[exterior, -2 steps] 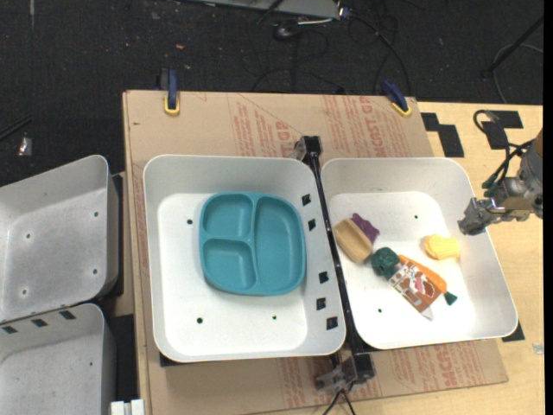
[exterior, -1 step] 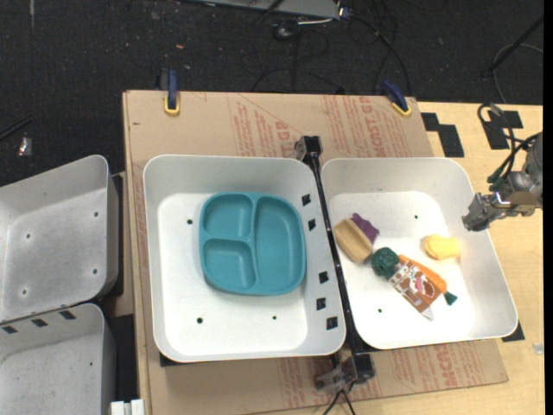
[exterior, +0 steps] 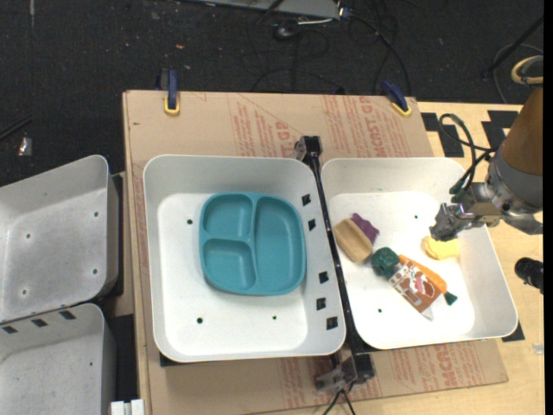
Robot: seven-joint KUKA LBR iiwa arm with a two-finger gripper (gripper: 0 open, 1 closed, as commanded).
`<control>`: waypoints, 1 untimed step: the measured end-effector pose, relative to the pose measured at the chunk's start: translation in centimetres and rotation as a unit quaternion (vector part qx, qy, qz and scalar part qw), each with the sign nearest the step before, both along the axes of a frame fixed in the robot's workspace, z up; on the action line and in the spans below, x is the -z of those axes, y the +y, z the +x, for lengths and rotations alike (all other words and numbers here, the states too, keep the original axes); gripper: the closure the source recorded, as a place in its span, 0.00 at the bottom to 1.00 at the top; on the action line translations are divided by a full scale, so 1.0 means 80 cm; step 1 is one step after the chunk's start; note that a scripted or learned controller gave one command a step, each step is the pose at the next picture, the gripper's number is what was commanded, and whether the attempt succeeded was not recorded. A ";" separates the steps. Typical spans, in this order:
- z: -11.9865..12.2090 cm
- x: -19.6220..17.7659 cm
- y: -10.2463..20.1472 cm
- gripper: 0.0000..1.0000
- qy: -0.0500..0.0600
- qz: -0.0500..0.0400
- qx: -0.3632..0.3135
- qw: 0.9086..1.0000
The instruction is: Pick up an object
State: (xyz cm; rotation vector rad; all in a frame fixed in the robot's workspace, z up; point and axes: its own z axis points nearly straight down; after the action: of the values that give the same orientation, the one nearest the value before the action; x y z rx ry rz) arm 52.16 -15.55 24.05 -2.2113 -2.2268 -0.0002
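Yellow and soft-looking, the small object [exterior: 443, 249] at the far right of the right-hand bin [exterior: 406, 340] sits directly under my end effector [exterior: 447, 223], which hangs touching or just above its upper edge. From this slanted overhead view I cannot tell how my end effector is set, nor whether anything is caught in it. The other candidates lie near the bin's middle: a tan block [exterior: 352, 239] with a purple piece [exterior: 365, 227] at its shoulder, a dark green lump [exterior: 384, 260] just beside them, and an orange-and-brown packet [exterior: 418, 285] trailing toward the front. The left-hand bin [exterior: 173, 335] carries a teal divided plate [exterior: 253, 244]. As I judge it, the step is closing on the yellow piece, and doing it well means centring over its bulk instead of its rim, coming straight down so it is not nudged toward the nearby wall, and lifting only once the hold is sure. It looks low and rounded, so a shallow grip could slip off.
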 end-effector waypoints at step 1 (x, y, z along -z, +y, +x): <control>-0.004 0.010 0.077 1.00 0.000 0.000 -0.001 1.000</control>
State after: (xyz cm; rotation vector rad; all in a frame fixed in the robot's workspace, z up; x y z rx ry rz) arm 51.81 -9.36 23.21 -2.2098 -2.2292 -0.0011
